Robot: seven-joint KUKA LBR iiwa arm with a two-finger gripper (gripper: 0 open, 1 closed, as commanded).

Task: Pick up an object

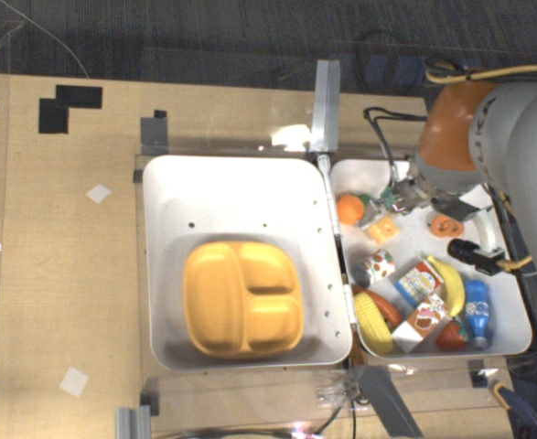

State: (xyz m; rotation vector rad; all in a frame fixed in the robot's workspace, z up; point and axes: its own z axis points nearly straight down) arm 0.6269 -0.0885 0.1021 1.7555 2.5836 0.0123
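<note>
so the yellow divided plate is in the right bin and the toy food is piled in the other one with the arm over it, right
Not quite: the camera view shows the yellow divided plate in the left bin, not the right. The rest holds: the toy food, such as the banana and orange, lies in the right bin, with the arm over it.

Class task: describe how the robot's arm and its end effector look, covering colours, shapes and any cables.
The arm is a thick, rounded light-grey casing with a glossy orange band above the wrist. Thin black cables loop beside it. The end effector is small, dark and metallic, with greenish details; finer parts are too small to tell.
</note>
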